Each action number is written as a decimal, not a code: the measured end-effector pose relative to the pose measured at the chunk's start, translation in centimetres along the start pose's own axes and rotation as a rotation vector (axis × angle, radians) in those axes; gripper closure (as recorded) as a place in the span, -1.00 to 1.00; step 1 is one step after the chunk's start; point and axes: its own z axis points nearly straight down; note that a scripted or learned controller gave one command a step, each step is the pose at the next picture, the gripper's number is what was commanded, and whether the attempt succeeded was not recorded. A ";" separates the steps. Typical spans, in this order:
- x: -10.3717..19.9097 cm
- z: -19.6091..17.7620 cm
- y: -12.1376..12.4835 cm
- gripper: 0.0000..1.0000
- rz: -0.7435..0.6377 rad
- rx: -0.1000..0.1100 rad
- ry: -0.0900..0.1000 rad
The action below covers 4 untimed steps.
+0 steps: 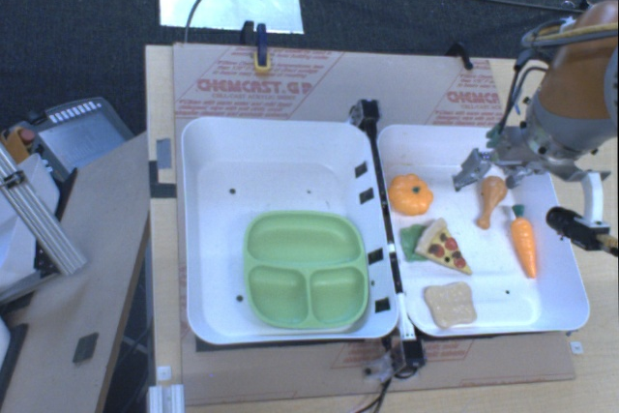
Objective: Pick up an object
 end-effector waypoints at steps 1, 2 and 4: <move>0.0 -0.8 0.3 -1.00 -0.003 -0.012 -0.002; 0.7 4.5 -0.3 -1.00 -0.001 -0.010 -0.001; 1.5 11.3 -0.7 -1.00 -0.001 -0.012 -0.002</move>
